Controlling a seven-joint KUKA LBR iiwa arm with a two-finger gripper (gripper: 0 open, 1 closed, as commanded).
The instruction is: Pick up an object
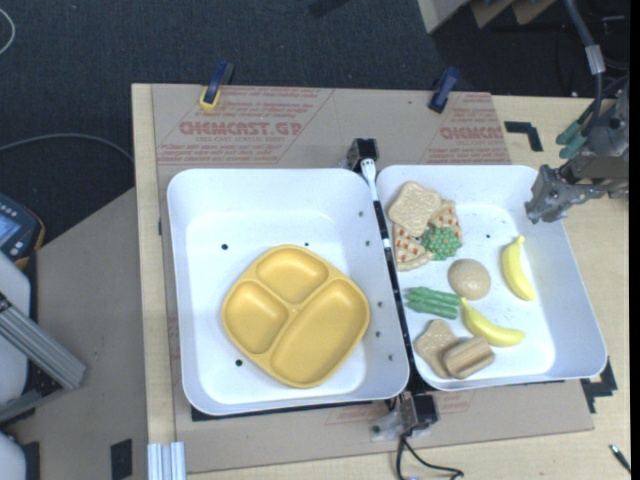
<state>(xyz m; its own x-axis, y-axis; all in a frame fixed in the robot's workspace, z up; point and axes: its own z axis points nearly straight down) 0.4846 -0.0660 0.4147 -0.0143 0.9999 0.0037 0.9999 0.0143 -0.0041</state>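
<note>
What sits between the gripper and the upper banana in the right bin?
Nothing visible. The gripper hangs over the right bin's upper right corner, and bare white floor separates it from the upper banana just below and left of it.

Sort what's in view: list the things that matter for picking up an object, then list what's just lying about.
Job: gripper; toy foods in right bin: two bananas, green beans, waffle, broccoli, cracker.

Lying about: yellow divided plate in left bin; two clamps.
</note>
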